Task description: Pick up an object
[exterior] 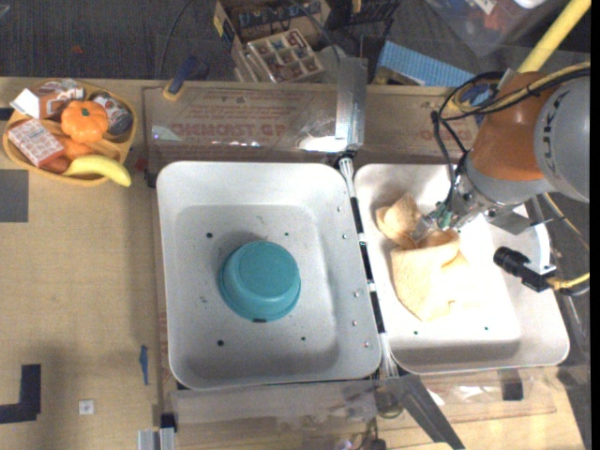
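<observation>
Two white bins are set side by side on the desk (75, 279). The right bin (525, 345) is used here as the landmark. A soft tan cloth (427, 279) is seen lying inside it, toward its left side. A lump of the cloth is bunched up near the far left corner of that bin, and a wider flat part is spread toward the middle. The tool (439, 219) is seen low over the cloth, just at the place where the lump meets the flat part. It looks to be touching the cloth, but this cannot be told for sure. Whether the tool is spread wide or pinched tight cannot be told either, because its tip is small and blurry. It cannot be said that anything is gripped.

To the left of the right bin, the left bin (187, 195) is found, and a blue bowl (262, 280) is resting upside down in its middle. Far to the left of the right bin, at the back corner of the desk, a basket (19, 143) of toy food is kept, with a banana (98, 168) in it.

The cloth is judged to be light, floppy and not easy to break. It would likely sag and fold when lifted. A good hold would probably be made on the raised lump or on a fold, where there is something thick to pinch. A flat part pressed on the bin floor would likely be missed.
</observation>
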